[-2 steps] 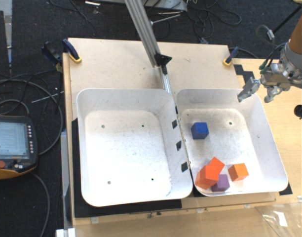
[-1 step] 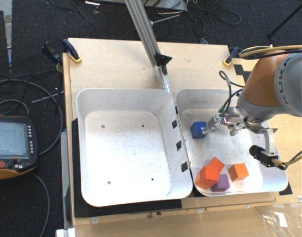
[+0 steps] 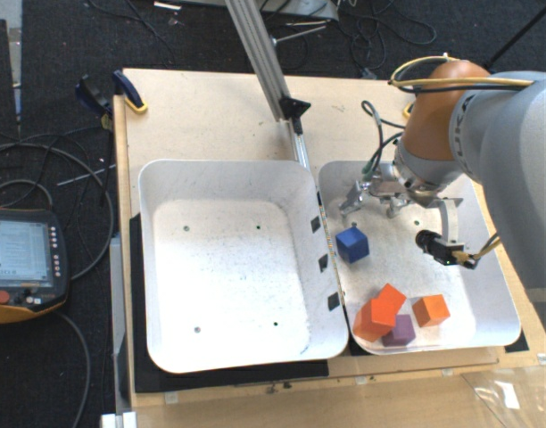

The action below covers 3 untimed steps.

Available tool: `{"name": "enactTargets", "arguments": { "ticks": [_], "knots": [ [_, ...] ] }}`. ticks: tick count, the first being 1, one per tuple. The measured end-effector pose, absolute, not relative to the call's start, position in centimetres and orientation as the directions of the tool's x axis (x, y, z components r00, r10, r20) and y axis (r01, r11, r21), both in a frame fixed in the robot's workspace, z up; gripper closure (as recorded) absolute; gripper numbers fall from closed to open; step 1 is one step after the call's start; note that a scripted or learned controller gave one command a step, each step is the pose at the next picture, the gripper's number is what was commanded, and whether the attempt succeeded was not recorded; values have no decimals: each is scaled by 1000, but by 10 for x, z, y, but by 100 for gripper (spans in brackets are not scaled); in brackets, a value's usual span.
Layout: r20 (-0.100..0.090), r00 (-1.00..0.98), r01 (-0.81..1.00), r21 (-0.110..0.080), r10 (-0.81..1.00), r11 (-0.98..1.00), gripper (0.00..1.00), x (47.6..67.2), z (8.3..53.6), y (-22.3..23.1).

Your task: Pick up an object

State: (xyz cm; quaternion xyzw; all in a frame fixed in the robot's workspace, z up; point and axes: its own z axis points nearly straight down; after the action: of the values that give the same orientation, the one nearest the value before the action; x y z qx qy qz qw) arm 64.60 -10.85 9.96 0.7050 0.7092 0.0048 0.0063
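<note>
**Arm over right bin, blocks on the floor**

The arm's grey bulk and orange band cover the right bin's (image 3: 487, 328) far corner. The gripper (image 3: 373, 196) hangs above the bin near its back wall; its metal parts blur together, so how far the jaws stand apart cannot be told, and nothing shows between them. The blue block (image 3: 352, 244) lies just below it. The orange block (image 3: 381, 311), smaller orange block (image 3: 431, 310) and purple block (image 3: 400, 330) cluster near the front rim. The handheld screen's (image 3: 21, 259) text is illegible.
</note>
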Motion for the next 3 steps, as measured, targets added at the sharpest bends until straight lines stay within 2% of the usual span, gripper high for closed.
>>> {"name": "enactTargets", "arguments": {
  "ticks": [1,2,3],
  "knots": [
    [0,3,1000,-5,1000,-3,0,580,95,-112],
    [-3,8,1000,9,1000,-8,0,490,106,-133],
    [-2,-2,1000,9,1000,2,0,492,96,-107]
  ]
}}
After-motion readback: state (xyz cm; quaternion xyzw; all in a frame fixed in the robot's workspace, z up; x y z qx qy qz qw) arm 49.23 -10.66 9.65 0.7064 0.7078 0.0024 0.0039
